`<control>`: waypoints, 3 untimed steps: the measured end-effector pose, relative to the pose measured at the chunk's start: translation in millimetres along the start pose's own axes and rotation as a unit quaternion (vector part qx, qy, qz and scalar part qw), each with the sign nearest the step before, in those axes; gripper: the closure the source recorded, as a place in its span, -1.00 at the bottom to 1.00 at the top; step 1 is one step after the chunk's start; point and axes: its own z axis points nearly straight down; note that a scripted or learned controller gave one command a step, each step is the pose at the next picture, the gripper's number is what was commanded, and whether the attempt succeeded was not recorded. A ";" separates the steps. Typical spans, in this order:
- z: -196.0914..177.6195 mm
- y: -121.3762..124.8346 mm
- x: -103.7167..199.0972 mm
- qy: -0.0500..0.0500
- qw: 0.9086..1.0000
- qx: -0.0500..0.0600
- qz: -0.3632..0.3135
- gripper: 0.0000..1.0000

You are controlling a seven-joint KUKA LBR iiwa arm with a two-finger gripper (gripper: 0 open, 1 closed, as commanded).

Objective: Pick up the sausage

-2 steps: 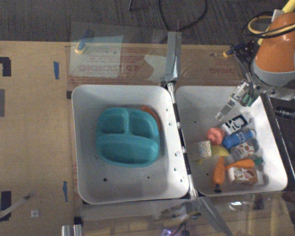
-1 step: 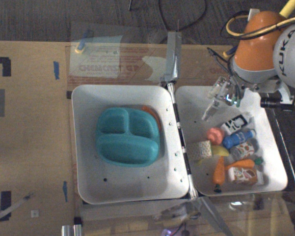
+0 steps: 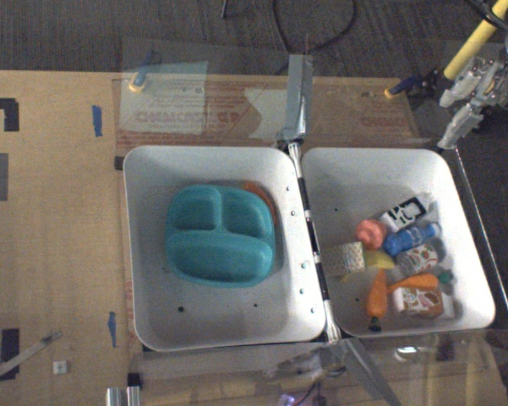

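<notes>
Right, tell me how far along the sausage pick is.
Done: nothing yet. The pile of small items lies undisturbed in the right bin. In hand: the end effector sits outside that bin's far right corner, apart from the pile. Left: reaching in, grasping the target and lifting it.

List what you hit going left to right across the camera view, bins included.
Left bin → teal divided plate → right bin → pink toy → blue bottle → gripper, up at the top right beyond the bins.
</notes>
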 end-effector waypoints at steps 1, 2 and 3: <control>104.0 -25.5 100.7 0.003 0.983 -0.001 -0.185 -1.00; 253.3 28.7 69.6 0.001 0.968 -0.001 -0.250 -1.00; 185.3 85.6 26.9 0.000 0.988 -0.001 -0.157 -1.00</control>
